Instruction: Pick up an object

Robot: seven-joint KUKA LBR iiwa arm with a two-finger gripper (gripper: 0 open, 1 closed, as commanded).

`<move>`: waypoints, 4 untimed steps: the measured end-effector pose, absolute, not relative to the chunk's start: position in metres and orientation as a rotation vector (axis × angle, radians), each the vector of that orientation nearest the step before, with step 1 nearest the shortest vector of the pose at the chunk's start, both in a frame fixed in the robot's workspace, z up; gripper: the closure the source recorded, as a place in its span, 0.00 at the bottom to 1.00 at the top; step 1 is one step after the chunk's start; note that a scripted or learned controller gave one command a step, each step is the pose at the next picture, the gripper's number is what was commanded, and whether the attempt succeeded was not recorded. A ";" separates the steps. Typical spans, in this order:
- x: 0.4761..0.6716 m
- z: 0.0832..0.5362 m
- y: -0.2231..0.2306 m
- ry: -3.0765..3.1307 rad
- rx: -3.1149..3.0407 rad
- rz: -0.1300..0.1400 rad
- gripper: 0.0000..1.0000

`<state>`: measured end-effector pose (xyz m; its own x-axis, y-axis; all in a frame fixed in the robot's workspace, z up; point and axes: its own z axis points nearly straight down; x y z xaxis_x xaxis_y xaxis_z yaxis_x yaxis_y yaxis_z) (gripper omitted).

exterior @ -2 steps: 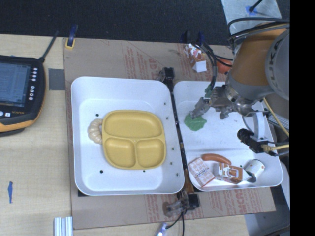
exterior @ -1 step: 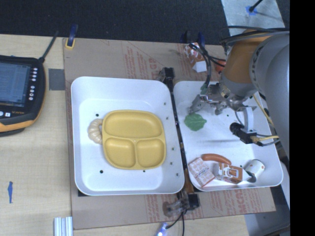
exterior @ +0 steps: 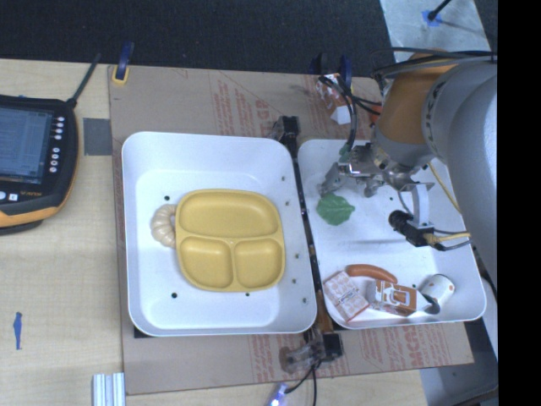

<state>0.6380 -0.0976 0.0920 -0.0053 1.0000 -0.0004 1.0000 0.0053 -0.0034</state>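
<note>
Bulky grey arm (exterior: 469, 117) with orange band, black cables, and seemingly metallic tool (exterior: 351, 176).

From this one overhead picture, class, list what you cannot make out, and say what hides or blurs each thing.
- Gripper: whether it is open or shut; the wrist above covers it.
- Right bin: its far right part lies under the arm.
- Beige thing in the left bin: partly tucked behind the yellow tray, so its shape is unclear.
- Packets near the front: print too small to read.
- Handheld screen: cut off by the left edge.
</note>
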 end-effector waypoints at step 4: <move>0.631 0.203 -0.112 -2.226 -2.213 0.004 1.00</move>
<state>0.6315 -0.1121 0.2035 -0.0059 1.0000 0.0001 1.0000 0.0059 -0.0035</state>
